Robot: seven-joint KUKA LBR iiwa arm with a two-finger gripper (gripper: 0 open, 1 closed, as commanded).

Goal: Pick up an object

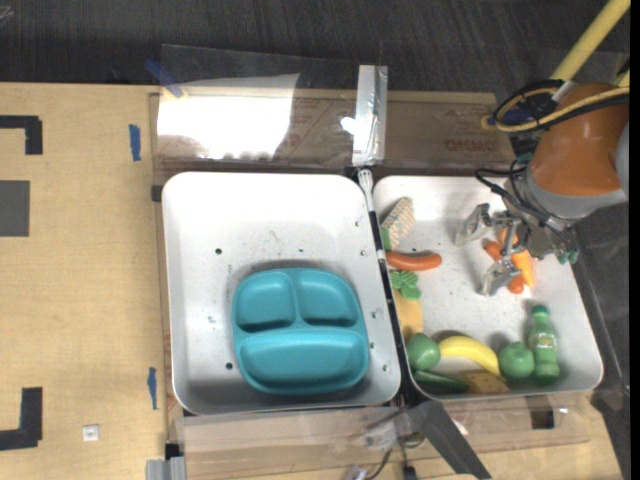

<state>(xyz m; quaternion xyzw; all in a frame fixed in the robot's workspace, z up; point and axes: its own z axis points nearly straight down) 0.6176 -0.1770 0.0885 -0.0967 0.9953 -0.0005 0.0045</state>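
Cardboard backboard (440,133) behind white bins (190,228), lettering unreadable.

Arm (580,153): cut off by the right picture edge; only wrist and orange band show.
Claw (497,255): blurred; whether it grips the orange piece (516,268) cannot be told.
Orange piece: partly covered by the claw, kind unclear.
Dark item (440,378) under the banana (470,351): mostly hidden.
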